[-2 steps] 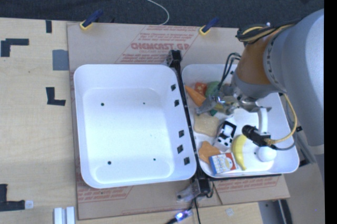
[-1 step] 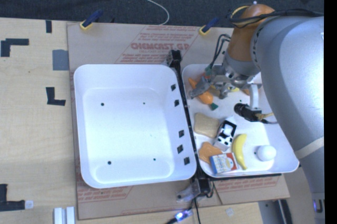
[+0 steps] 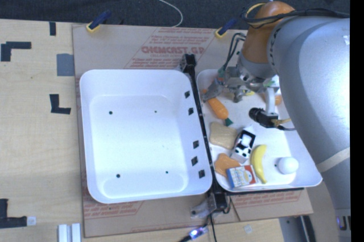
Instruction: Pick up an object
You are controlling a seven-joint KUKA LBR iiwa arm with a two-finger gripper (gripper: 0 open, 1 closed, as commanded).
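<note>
Carrot, a small orange toy with a green tip, lies in the right bin near its far-left corner, just below the gripper; it looks light, stiff and smooth, best pinched across its thicker middle. Whether the fingers are spread or pressed together I cannot tell. Banana and white ball lie nearer the front.

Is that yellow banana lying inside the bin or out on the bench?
Inside. The banana lies in the right bin, beside a white ball.
</note>
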